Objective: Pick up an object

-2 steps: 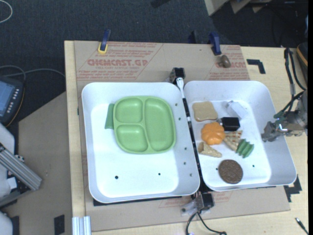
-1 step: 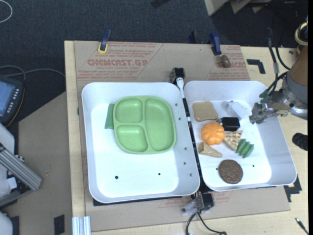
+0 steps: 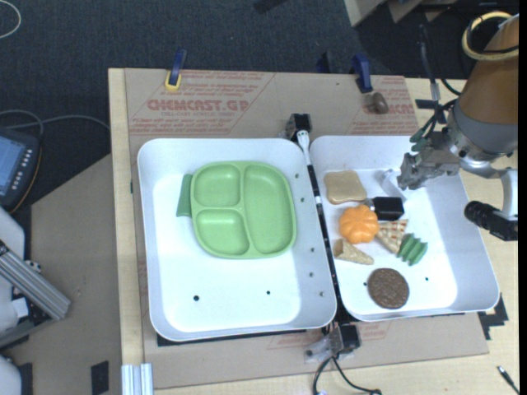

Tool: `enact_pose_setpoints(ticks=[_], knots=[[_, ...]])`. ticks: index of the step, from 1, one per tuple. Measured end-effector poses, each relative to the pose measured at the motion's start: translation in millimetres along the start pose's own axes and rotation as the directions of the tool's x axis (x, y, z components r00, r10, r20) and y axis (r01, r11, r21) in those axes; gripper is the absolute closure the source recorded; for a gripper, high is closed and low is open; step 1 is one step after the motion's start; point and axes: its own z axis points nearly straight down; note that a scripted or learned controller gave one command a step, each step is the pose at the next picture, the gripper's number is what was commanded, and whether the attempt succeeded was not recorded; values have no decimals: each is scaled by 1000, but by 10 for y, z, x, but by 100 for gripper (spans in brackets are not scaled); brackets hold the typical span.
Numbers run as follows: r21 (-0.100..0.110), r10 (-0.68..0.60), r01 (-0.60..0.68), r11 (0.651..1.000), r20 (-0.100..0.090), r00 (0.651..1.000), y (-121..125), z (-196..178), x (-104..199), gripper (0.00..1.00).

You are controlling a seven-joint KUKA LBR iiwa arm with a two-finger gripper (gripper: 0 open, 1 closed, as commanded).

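The gripper (image 3: 409, 174) hangs over the right bin (image 3: 461, 278) near its back edge, beside the bread slice (image 3: 345, 187) and black block (image 3: 388, 207) — whether its jaws are wide or narrow cannot be told, and nothing shows between them. Toward the bin's left wall lie the orange pumpkin (image 3: 359, 225), cracker pieces (image 3: 354, 254), green leaf (image 3: 412, 249) and brown cookie (image 3: 387, 288) — the left bin (image 3: 160, 245) carries a green divided plate (image 3: 244, 208).

In my right bin lie a tan bread slice (image 3: 345, 187), orange pumpkin (image 3: 358, 224), black block (image 3: 388, 207), green leaf (image 3: 412, 250) and brown cookie (image 3: 387, 288), clustered together.
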Motion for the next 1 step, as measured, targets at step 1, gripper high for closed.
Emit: enact_pose_setpoints(ticks=[1], knots=[[-2,0,0,1000,0,1000,461,-127,246,100]])
